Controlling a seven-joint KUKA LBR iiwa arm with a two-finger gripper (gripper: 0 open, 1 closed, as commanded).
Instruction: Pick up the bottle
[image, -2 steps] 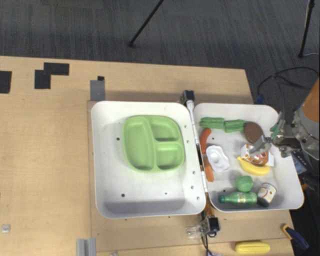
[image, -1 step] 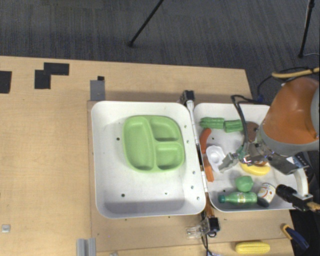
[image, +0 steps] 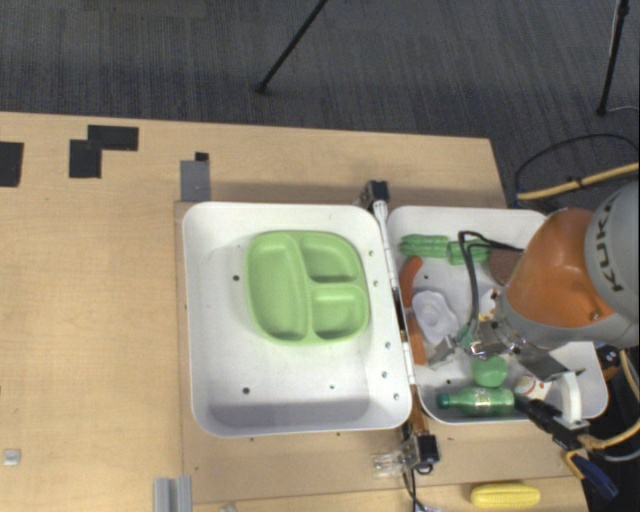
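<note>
A: Where is the pincer (image: 487, 352)?

B: Low in the right bin (image: 590, 392), under the grey arm (image: 575, 275) with its orange band. Whether it is apart or together, I cannot tell; the metal parts there blur into one another.

A: And the bottle?

B: The green bottle (image: 478, 401) lies on its side along the right bin's near wall, just below the pincer. A round green piece (image: 490, 373) sits between the two, right by the pincer; I cannot tell whether it touches.

A: What else is in that bin?

B: A white crumpled thing (image: 433, 312) to the left, an orange thing (image: 411, 277) beyond it, and another green object (image: 432, 246) by the far wall.

A: Further out?

B: The left bin (image: 215, 400) holds a green divided tray (image: 305, 286). On the bench (image: 90, 330), near the front edge, lies a yellow thing (image: 505, 494).
</note>
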